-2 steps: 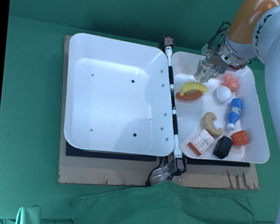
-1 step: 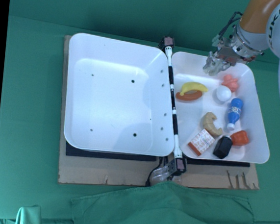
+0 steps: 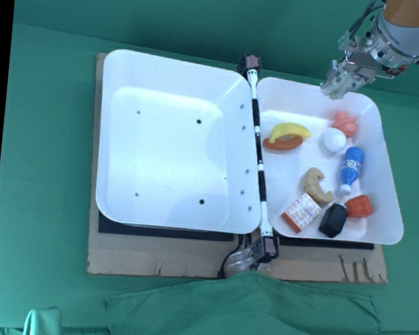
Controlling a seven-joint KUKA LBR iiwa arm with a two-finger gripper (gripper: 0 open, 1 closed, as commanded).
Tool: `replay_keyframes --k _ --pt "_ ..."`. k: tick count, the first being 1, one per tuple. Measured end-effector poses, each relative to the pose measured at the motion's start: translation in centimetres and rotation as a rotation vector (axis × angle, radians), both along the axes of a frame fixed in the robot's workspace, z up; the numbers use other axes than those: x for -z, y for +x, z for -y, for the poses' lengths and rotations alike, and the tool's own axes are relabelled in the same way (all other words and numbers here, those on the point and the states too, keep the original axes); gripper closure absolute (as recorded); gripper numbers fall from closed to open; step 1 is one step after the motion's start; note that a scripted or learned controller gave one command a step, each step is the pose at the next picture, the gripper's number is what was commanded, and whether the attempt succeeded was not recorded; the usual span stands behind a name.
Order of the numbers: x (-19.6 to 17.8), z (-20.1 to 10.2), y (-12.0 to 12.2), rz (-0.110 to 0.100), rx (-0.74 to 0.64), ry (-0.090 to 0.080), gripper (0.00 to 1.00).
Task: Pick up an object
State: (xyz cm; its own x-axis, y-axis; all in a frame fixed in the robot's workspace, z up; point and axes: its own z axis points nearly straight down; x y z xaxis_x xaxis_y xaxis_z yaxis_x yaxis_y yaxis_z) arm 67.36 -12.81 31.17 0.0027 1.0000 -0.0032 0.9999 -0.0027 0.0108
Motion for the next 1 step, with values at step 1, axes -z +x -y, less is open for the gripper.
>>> replay_keyframes --k 1 --pt "-6.62 -0.04 0.21 0.000 -0.001 0.000 1.00"
